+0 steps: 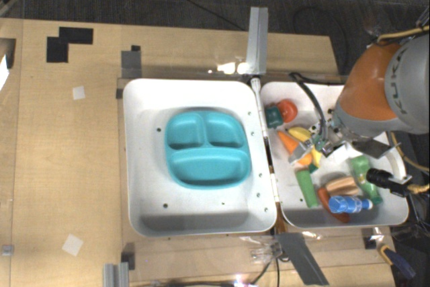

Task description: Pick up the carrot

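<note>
1. The gripper [325,142] hangs low inside the right bin [400,212], below the arm's orange band [363,87]. Its tip is lost among dark parts and clutter, so how it is set cannot be told, and nothing can be seen held in it.
2. The carrot [289,141], an orange wedge, lies just beside the gripper toward the divider between the bins. It appears to rest on the bin floor, apart from the tool.
3. Yellow pieces [300,134] sit between the gripper and the carrot, touching or nearly touching the carrot's edge. A second orange-yellow bit [308,159] lies just below them.
4. Beyond the carrot, away from the gripper, are a teal block [273,117] and a red ball [288,109]. On the near side lies a green stick [308,188].
5. Close under the wrist sit a tan roll [340,183], a blue bottle [348,204] and a green block [359,165].
6. Well apart, past the divider, the left bin [141,144] holds a teal divided plate [207,147].
7. Judged from this, the grasp is not yet made. A good attempt would centre over the carrot's body, align across its narrow width, and descend clear of the yellow pieces so they are not pinched too.
</note>
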Robot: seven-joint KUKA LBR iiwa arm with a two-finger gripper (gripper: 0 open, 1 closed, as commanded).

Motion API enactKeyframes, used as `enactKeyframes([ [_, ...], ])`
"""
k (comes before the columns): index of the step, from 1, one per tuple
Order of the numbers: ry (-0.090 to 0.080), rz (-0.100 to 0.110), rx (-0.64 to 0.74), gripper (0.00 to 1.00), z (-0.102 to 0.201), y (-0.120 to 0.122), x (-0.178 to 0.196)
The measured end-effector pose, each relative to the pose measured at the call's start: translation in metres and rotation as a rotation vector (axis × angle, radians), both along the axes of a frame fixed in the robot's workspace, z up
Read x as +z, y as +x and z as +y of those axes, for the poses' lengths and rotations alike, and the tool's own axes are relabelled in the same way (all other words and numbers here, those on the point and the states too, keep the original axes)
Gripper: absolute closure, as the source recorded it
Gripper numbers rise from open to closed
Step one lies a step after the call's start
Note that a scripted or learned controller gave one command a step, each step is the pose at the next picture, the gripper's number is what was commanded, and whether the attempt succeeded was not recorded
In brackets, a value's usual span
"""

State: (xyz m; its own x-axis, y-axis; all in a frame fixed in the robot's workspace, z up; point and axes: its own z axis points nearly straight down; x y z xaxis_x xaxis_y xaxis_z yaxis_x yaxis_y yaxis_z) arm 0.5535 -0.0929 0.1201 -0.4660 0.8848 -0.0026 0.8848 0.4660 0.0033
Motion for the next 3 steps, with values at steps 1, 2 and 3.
enactKeyframes([
  [1, 0.001, -0.006, -0.138, 0.0, 0.004, -0.001, -0.031],
  [2, 0.001, -0.015, -0.128, 1.0, 0.005, 0.002, -0.019],
  [3, 0.005, -0.008, -0.107, 1.0, 0.09, 0.005, 0.068],
])
